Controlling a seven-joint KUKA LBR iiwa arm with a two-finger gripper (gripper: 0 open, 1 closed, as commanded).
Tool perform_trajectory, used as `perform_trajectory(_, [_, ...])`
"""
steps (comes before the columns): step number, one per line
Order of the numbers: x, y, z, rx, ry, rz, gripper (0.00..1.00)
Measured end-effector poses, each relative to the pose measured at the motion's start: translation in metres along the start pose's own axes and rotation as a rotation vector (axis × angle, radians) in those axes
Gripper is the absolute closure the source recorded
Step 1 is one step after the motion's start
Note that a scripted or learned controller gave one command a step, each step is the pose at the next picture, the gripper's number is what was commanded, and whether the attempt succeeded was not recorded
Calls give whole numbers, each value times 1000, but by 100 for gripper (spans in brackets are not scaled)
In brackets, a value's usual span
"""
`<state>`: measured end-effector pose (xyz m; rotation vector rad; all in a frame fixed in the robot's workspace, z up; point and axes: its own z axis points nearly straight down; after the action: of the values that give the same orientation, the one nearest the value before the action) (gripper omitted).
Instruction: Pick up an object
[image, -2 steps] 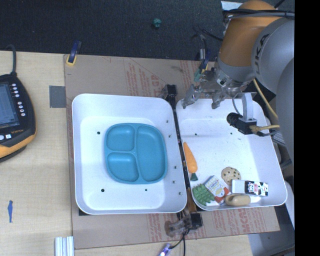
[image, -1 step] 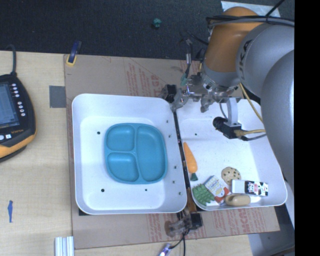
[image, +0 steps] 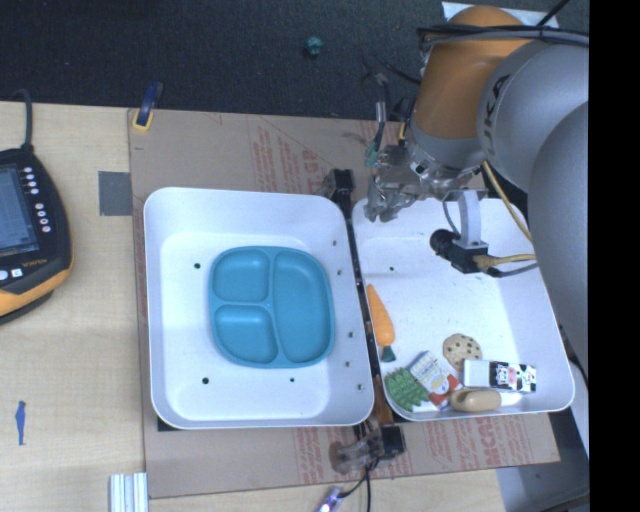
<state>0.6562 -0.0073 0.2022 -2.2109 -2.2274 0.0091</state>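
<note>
Bench overview, left to right.
Pendant (image: 25, 235) on wood bench (image: 70, 400); left bin (image: 170, 300) holds blue divided plate (image: 272, 305); right bin (image: 520, 310) holds carrot (image: 379, 315), cookie (image: 461, 348), cow-print carton (image: 500, 376). Gripper (image: 385, 205) above right bin's far corner, holding nothing. Cardboard lettering unreadable.

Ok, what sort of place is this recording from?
Most likely a robotics lab bench set up for pick-up trials: a grey arm reaches over two white bins, toy food such as a carrot lies in one, and a teach pendant sits beside them.

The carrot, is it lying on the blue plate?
No, the carrot lies in the right bin by its left wall, apart from the blue plate in the left bin.
</note>
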Motion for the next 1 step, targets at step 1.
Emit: perform_trajectory(1, [52,0,10,-1,0,1,100])
